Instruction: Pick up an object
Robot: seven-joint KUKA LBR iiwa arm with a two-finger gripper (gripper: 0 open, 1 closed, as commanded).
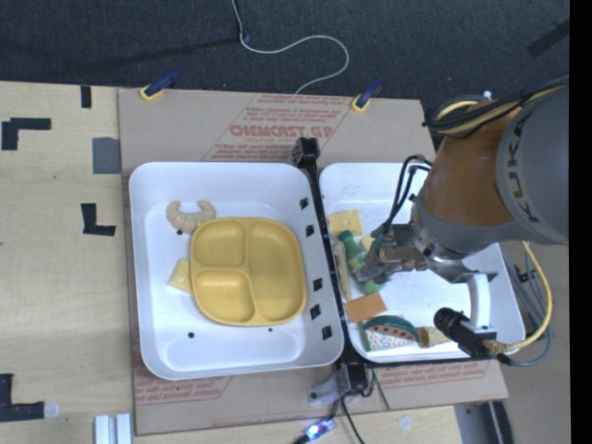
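Note:
My gripper [377, 268] reaches down into the left part of the right bin [421, 178], just above a green toy [351, 248] and beside a tan stick-like piece [342, 268]. An orange block [369, 305] lies just below the gripper. A watermelon-slice toy [388, 333] rests at the bin's front edge. A pale yellow flat piece [348, 221] sits towards the back. The wrist hides the fingertips.
The left bin [153, 248] holds a yellow divided plate [248, 271], a beige curved toy [189, 215] behind it and a yellow wedge [179, 275] at its left. Cardboard lies under both bins. The arm's bulk covers the right bin's right half.

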